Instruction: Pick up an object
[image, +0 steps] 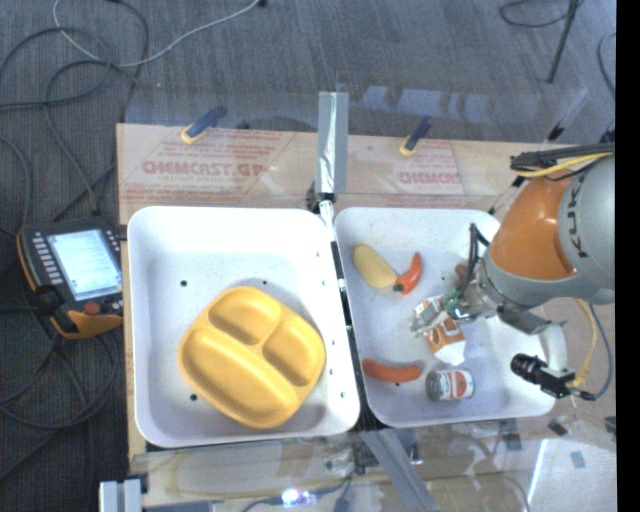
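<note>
Camera view showed you the arm (545, 245) reaching in from the right over the right bin (480, 410). Its jaws were low at a crumpled snack wrapper (440, 322) near the bin's middle; you could not tell how far apart they stood, nor whether they held anything. Around it lay a yellow toy fruit (373, 266) touching a red chili pepper (408, 272), an orange sausage (392, 371) and a small can (449, 384) on its side. On your worktop, the left bin (150, 300) carried a yellow divided plate (252, 356).
</note>
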